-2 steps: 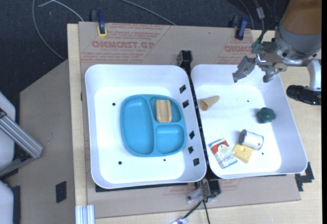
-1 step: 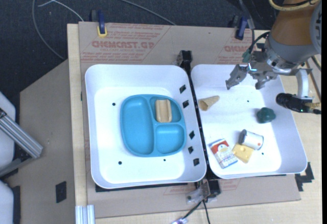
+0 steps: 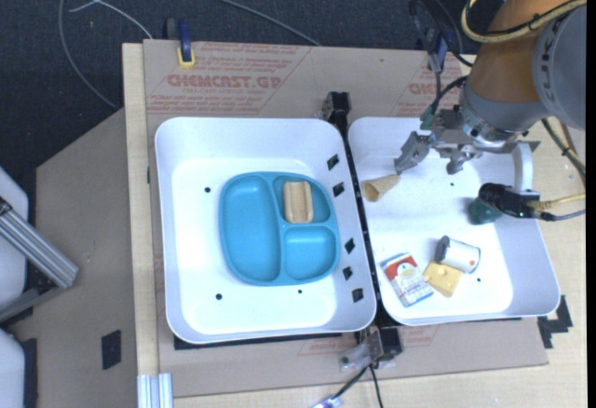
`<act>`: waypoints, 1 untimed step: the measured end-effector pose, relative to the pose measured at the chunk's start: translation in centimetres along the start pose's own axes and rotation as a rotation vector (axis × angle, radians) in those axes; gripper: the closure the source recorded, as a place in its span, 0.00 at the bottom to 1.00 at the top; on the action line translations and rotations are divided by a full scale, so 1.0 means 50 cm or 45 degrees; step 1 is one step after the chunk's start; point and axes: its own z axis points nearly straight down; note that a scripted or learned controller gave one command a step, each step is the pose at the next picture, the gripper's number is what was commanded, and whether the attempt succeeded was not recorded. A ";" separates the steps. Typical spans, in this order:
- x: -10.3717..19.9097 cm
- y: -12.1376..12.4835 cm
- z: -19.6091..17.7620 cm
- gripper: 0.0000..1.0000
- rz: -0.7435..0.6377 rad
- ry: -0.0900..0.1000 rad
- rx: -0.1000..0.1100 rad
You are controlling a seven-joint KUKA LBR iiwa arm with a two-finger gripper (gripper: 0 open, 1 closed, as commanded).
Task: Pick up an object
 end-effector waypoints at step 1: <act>0.003 -0.001 0.127 0.00 0.001 0.000 0.002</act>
